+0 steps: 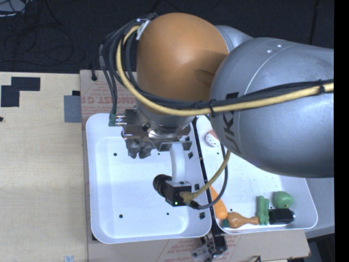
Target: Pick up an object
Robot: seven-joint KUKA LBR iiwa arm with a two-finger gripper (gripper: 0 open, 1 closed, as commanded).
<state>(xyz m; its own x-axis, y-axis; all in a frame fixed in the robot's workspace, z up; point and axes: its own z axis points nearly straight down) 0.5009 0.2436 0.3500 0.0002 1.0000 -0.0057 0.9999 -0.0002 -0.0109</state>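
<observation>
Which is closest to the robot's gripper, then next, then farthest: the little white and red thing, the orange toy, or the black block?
Measured from the gripper, which is over the left bin:
1. White and red thing, at the right bin's upper left edge.
2. Orange toy, at the right bin's lower left.
3. Black block, near the right bin's lower right corner.

The pale desk spreads to the left of the claw; a brown cardboard sheet lies on it. On the sheet, the first bin sits under the claw; the second bin lies just beside it, to the claw's right.
</observation>
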